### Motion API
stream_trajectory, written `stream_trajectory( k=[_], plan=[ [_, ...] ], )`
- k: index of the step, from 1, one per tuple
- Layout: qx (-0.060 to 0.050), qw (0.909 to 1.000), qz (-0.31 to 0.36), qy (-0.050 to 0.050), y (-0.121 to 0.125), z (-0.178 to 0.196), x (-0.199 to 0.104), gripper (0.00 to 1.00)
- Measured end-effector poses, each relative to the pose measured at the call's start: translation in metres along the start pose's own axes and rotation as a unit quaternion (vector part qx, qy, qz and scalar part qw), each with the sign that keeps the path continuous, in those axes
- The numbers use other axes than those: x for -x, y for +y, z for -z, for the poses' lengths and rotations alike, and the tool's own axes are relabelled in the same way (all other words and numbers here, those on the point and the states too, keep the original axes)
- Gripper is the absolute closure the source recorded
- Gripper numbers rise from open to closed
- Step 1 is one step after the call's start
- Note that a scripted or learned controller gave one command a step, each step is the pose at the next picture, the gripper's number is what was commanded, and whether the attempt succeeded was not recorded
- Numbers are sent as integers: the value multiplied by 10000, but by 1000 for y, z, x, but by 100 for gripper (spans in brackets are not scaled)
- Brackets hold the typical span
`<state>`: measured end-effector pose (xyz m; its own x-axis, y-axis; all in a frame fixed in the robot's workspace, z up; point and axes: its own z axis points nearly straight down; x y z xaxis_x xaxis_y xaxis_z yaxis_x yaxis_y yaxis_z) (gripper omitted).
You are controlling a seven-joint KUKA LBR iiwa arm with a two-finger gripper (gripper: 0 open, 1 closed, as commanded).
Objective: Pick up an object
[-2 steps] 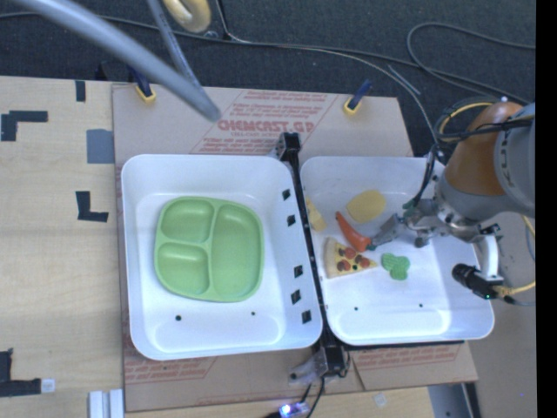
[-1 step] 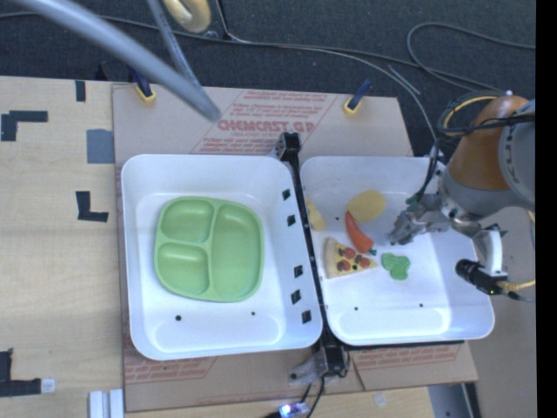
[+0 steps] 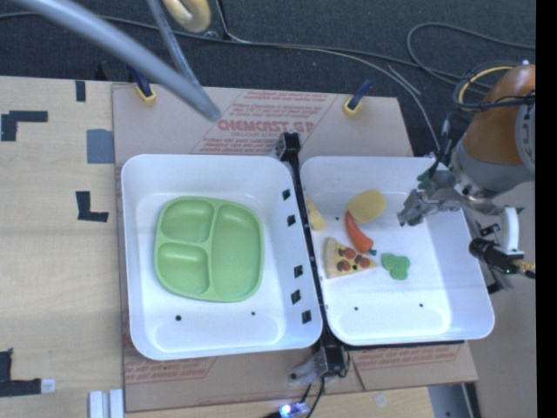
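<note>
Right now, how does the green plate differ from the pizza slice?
The green plate lies alone in the left bin; the pizza slice lies in the right bin, crowded by other toy food. The plate is far larger than the slice. The plate is one plain green with rounded corners and three compartments; the slice is a tan wedge with coloured toppings. Both lie flat on a white bin floor, apart from the gripper.

Wooden bench (image 3: 52, 259) — cardboard sheet (image 3: 261, 120) on it, bearing left bin (image 3: 139, 181) and right bin (image 3: 461, 312).
</note>
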<state>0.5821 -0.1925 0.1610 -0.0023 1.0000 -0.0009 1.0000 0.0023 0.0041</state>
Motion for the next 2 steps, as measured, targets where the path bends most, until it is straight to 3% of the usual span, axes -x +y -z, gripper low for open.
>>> stream_trajectory(
  k=[2],
  plan=[
    [0,10000,-3,-4,1,109,7,100]
  ],
)
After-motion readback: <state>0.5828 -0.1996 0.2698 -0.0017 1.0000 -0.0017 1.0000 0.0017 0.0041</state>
